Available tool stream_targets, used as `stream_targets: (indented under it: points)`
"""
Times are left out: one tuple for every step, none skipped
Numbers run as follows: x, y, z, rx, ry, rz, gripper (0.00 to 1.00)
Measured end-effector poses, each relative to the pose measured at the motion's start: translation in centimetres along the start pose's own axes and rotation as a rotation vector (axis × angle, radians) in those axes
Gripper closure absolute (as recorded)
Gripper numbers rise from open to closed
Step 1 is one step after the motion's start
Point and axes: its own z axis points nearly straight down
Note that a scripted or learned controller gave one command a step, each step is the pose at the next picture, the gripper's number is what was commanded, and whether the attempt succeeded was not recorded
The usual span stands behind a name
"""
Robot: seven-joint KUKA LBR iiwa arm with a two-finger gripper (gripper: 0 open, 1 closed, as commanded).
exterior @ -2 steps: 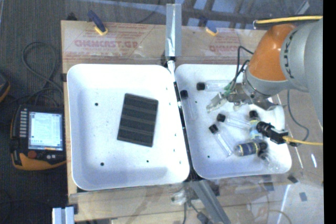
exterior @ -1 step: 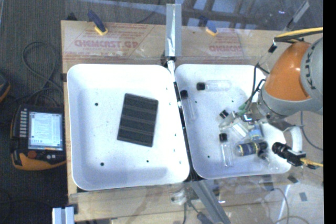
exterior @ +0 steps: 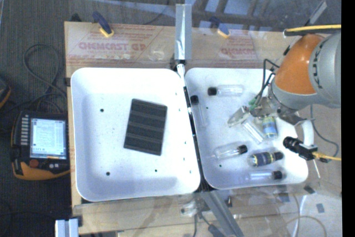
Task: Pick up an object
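The right bin (exterior: 213, 175) holds several small vials. A clear vial with a black cap (exterior: 224, 90) lies at the back, another (exterior: 230, 150) in the middle, and a third (exterior: 265, 176) along the front wall. A dark vial (exterior: 265, 159) lies between the last two. A blue-labelled bottle (exterior: 269, 127) and a clear tube (exterior: 253, 131) lie just under the wrist. My gripper (exterior: 242, 116) reaches in from the right and sits low over the bin's middle, beside the clear tube. The grey arm with its orange band (exterior: 297, 72) hides the bin's back right corner.
The left bin (exterior: 89, 175) holds a dark ribbed rectangular pad (exterior: 146, 126). A small black cap (exterior: 193, 100) rests by the wall between the bins. A handheld control pendant (exterior: 41, 141) lies on the floor to the left, beyond the bench.
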Motion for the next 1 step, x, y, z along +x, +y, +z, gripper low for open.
stream_targets:
  points:
    - [-3.41,1.95,0.21,-0.002,-0.01,-0.031,0.0]
